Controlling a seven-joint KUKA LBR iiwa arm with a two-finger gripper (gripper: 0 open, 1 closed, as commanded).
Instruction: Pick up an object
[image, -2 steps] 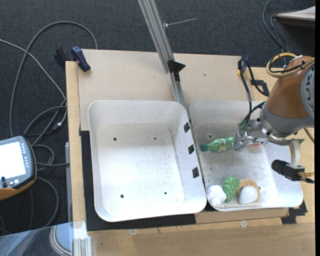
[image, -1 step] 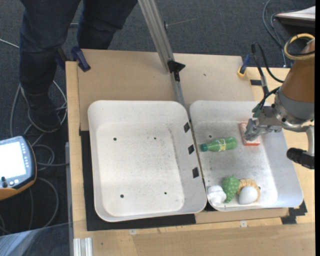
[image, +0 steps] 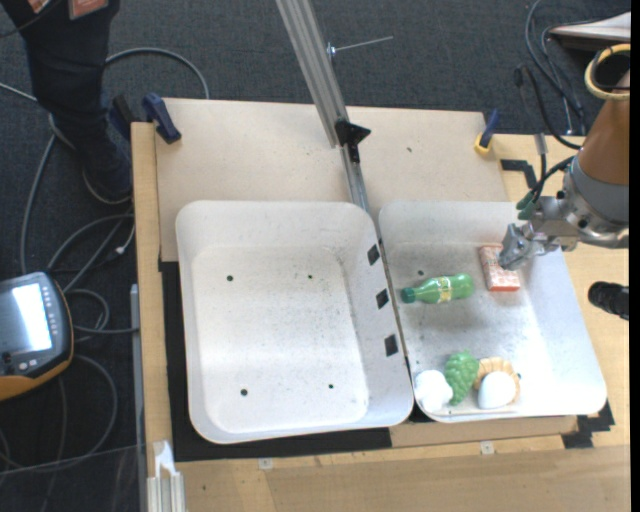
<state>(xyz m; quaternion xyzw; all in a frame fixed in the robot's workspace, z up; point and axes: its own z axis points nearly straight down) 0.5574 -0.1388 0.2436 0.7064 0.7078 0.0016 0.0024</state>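
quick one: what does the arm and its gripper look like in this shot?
Grey metal arm segment with a broad orange band above the wrist and a cream ring higher up. Small grey metal gripper, boxy, with a teal spot near its top. Thin dark cables run behind it.

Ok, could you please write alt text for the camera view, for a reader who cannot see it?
A robot gripper hangs over a small orange-red block in the right bin, which also holds a green bottle, a green leafy toy and two white items. The left bin sits beside it.
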